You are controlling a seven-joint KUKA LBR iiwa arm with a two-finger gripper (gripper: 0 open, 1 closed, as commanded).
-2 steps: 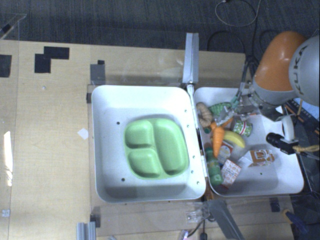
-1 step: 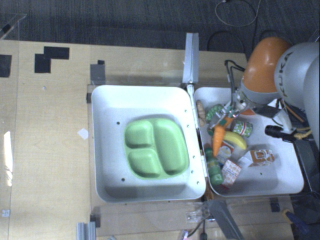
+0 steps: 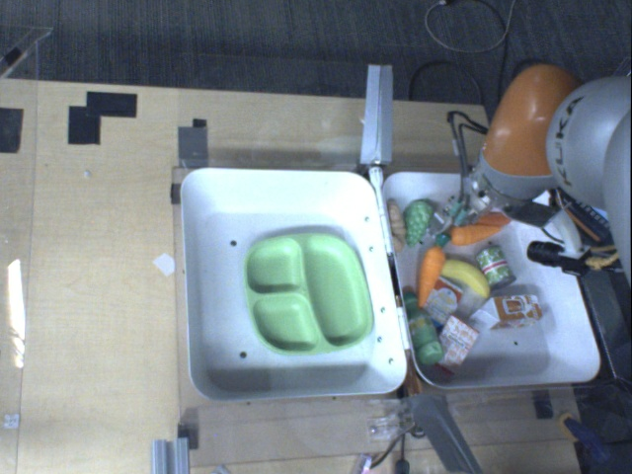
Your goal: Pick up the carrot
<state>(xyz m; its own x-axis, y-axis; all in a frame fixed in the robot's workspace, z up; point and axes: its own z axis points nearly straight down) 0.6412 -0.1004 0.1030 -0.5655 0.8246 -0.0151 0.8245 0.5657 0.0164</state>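
The left bin [image 3: 197, 294] holds only a green divided plate [image 3: 308, 292] near its middle, with bare white floor all round it, so there is open room there and little to snag on. The wall where the two bins meet [image 3: 387, 265] is the first edge that matters: a carrot [image 3: 430, 273] lies just right of it in the right bin [image 3: 573, 363], slanted, its lower end beside a yellow banana-like piece [image 3: 466, 276]. A second carrot [image 3: 480, 231] lies higher, close under the gripper [image 3: 462, 213], next to a green knobbly item [image 3: 419, 217]. Whether the jaws are spread or closed I cannot tell; the wrist hides them. The risk, as I judge it, is crowding: fingers coming down may catch the green item or the small can [image 3: 493, 264] instead, or nudge the carrot against the wall. The packets [image 3: 515, 309] lower down leave the bin's near right corner as the only free floor
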